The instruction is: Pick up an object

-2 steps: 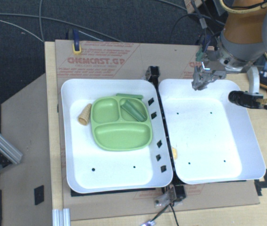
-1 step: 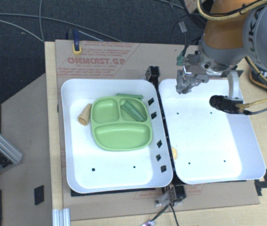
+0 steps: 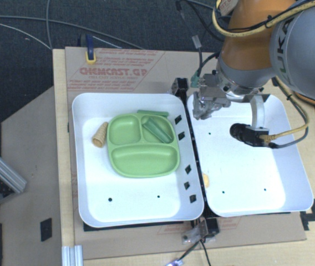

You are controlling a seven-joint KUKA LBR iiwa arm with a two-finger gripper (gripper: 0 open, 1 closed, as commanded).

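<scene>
A green divided plate [image 3: 142, 146] lies in the left bin [image 3: 91, 198]. A dark green piece [image 3: 158, 128] rests in the plate's upper right compartment. A tan cone-shaped object [image 3: 99, 134] lies just left of the plate. My gripper [image 3: 203, 108] hangs over the upper left corner of the right bin [image 3: 257, 187], close to the divider between the bins. It is apart from the plate, and I see nothing held under it.
A black part on a yellow cable [image 3: 250, 133] hangs from the arm over the right bin. A small yellow bit [image 3: 206, 179] sits at that bin's left wall. Cardboard [image 3: 113, 65] lies under the bins, and cables cross the dark floor behind.
</scene>
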